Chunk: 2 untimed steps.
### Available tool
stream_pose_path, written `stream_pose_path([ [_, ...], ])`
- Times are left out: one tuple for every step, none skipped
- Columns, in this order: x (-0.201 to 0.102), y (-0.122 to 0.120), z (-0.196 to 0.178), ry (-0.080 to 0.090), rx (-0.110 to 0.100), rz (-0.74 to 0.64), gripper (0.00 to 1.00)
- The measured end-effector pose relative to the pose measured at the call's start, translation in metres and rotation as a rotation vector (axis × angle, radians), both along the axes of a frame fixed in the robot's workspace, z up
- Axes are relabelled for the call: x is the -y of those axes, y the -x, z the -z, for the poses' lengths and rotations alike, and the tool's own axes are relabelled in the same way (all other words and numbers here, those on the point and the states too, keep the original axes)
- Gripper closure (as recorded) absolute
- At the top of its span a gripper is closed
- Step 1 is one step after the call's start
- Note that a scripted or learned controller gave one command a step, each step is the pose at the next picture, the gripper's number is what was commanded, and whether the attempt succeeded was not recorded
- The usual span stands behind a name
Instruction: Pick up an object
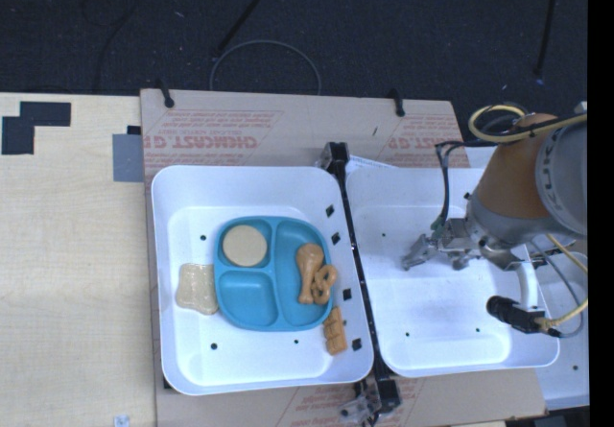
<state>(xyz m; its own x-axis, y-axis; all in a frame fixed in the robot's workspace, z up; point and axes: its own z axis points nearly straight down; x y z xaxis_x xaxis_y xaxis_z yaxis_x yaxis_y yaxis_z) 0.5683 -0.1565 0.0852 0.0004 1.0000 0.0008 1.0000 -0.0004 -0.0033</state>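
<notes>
in the left bin [173,224] sits a glossy blue sectioned tray [251,305] bearing a round tan disc [244,245] and a knobbly pretzel-like piece [315,273]; a pale lumpy slab [197,288] touches the tray's left edge. right of the tray, over the other bin, the gripper [414,259] points leftward, fingers spread, gripping nothing.

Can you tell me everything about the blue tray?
The blue tray looks like smooth plastic, with rounded corners and three compartments. It lies flat in the left bin. A round tan cookie sits in its top left compartment and a pretzel in its right one. A pale biscuit touches its left edge.
</notes>
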Motion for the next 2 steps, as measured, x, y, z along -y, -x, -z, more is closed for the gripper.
stream_pose_path([
  [0.001, 0.0, -0.013, 0.0, 0.0, 0.002, 1.0],
  [0.002, 0.001, -0.076, 0.001, 0.005, -0.001, 1.0],
])
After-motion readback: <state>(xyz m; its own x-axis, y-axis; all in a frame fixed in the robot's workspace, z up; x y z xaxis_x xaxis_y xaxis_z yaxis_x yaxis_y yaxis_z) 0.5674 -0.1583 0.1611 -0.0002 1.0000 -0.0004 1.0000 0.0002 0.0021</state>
